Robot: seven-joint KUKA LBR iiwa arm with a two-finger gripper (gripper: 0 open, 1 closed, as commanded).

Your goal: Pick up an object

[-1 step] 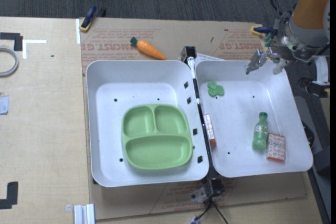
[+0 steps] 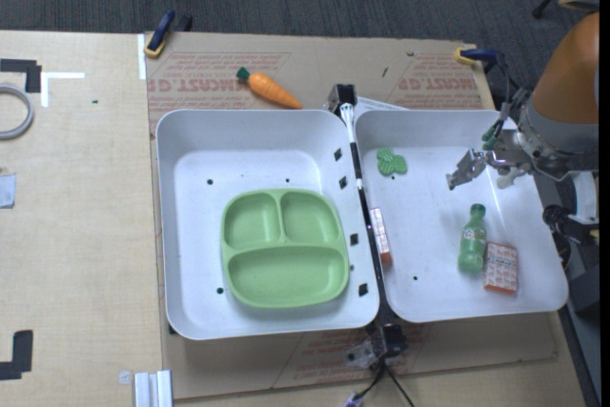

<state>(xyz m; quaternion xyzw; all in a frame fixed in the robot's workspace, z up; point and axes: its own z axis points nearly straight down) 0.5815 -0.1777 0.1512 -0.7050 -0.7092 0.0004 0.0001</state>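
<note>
Camera view shows the two white bins side by side. The left bin (image 2: 181, 205) is the one far from my gripper (image 2: 464, 172), and it carries a green divided plate (image 2: 284, 248). My gripper hangs above the right bin (image 2: 419, 300), near its back part, with my fingers parted and nothing between them. Below my gripper, toward the front, a green bottle (image 2: 472, 240) lies, and just beside it a red packet (image 2: 501, 266). A small green leafy piece (image 2: 391, 163) sits to the side of my gripper, toward the middle wall. An orange carrot (image 2: 269, 88) lies behind the bins, on the cardboard.
</note>
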